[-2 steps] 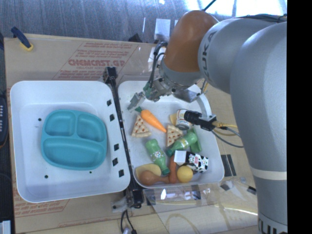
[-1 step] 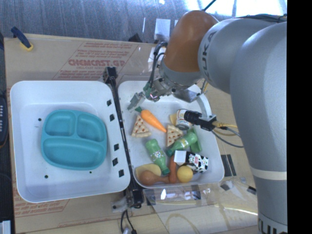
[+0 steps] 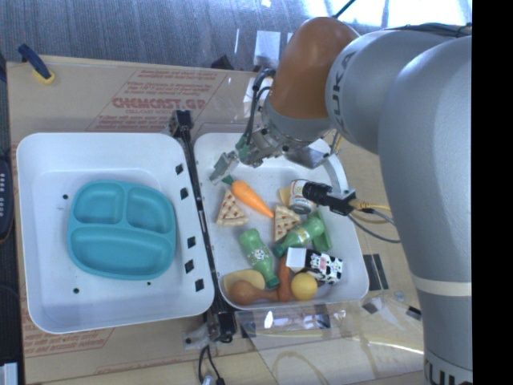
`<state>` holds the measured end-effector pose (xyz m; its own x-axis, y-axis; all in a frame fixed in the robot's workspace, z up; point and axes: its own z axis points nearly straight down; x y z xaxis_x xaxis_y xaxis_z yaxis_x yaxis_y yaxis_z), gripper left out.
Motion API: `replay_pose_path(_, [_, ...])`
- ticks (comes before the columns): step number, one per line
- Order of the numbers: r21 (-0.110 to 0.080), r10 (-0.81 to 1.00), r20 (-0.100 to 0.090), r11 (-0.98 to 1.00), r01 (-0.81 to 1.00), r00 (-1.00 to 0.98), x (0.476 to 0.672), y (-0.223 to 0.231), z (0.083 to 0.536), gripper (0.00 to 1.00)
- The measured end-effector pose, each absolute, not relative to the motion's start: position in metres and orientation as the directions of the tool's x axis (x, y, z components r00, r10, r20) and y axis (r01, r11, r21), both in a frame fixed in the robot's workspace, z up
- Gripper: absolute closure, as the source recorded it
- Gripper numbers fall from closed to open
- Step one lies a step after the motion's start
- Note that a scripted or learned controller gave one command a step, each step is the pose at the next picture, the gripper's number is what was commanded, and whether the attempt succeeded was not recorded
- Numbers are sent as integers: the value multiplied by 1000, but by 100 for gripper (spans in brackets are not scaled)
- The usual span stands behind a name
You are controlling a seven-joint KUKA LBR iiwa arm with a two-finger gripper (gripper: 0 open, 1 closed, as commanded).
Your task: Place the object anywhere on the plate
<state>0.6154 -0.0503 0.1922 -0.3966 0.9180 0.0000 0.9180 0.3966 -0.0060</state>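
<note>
In left bin (image 3: 32, 215), teal plate (image 3: 120, 229), right bin (image 3: 260, 181), toy foods (image 3: 258, 251) under pincer (image 3: 226, 164), grip unclear.

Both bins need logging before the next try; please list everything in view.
shallow white bins: two, white, side by side
divided plastic plate: one, teal, left bin
toy carrot: one, orange, right bin, far part
waffle wedges: two, tan, right bin middle
toy bottles: two, green, right bin middle
cow-print carton: one, black and white, near right corner
round toy lemon: one, yellow, near wall
rounded toy food: one, brown, near wall
gripper: one, grey, over right bin's far left
arm: one, grey, orange band
</note>
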Motion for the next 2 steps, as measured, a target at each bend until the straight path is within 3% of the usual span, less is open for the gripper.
replay_pose_path(1, [-6, 872, 8, 489, 872, -489, 593, 92, 191, 0])
replay_pose_path(2, [-12, 874, 1, 486, 874, -486, 595, 84, 202, 100])
